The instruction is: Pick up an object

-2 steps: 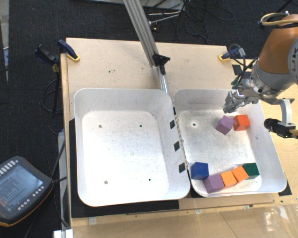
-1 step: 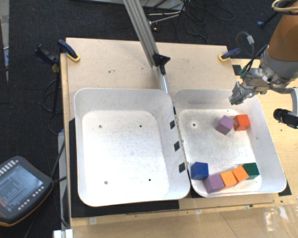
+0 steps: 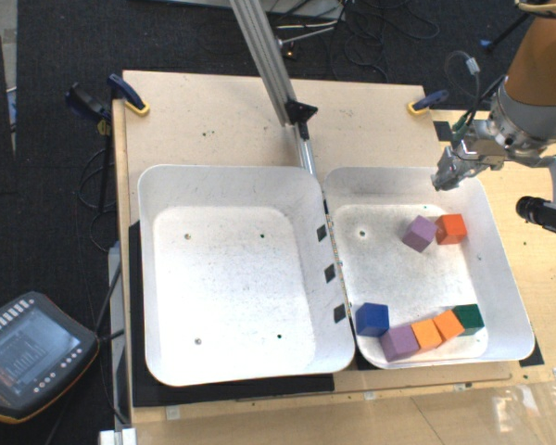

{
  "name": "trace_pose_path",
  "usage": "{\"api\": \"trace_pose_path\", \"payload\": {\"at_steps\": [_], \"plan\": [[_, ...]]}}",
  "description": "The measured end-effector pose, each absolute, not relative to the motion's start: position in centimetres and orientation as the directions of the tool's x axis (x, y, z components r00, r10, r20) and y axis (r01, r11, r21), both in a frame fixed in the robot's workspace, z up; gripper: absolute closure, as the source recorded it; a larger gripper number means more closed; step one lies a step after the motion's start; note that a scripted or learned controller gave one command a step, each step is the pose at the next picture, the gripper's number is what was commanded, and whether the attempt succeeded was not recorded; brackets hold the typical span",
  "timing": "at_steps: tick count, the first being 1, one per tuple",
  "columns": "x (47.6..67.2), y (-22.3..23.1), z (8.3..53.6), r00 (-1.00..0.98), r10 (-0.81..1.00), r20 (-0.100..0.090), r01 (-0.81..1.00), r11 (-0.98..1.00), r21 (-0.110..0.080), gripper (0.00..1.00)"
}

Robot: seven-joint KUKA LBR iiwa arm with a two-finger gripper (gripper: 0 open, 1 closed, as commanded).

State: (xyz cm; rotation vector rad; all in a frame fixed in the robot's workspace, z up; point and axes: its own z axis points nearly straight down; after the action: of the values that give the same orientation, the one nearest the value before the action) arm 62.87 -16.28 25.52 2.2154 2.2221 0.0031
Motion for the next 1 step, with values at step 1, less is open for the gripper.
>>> {"api": "trace_pose_path", "payload": {"at_steps": [1], "plan": [[63.38,-11.21,24.22,-0.007,1.000,0.001,1.000,0.007,0.000,1.00]]}}
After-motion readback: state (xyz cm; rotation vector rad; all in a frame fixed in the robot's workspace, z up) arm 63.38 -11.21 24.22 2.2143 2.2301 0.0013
